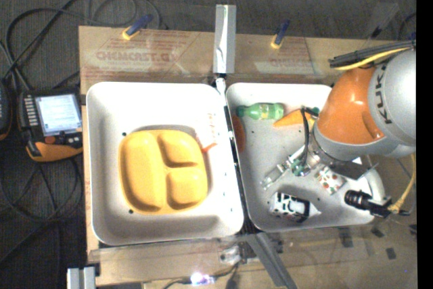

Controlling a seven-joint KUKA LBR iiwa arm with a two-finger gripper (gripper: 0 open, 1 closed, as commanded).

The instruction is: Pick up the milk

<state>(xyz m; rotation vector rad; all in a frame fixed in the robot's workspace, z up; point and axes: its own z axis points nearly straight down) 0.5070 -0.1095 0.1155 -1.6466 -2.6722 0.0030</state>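
Note:
In the right bin (252, 166), a small white carton with black markings, which I take for the milk (291, 206), lies near the front wall. My gripper (287, 168) hangs just above and behind it, under the orange wrist, with nothing visibly held. A small gap of bin floor separates the gripper from the carton.
A green bottle (263, 110) and an orange carrot-like piece (292, 118) lie at the back of the right bin. A white item with red and green spots (330, 179) sits under the wrist. The left bin (101, 145) holds a yellow divided tray (164, 168).

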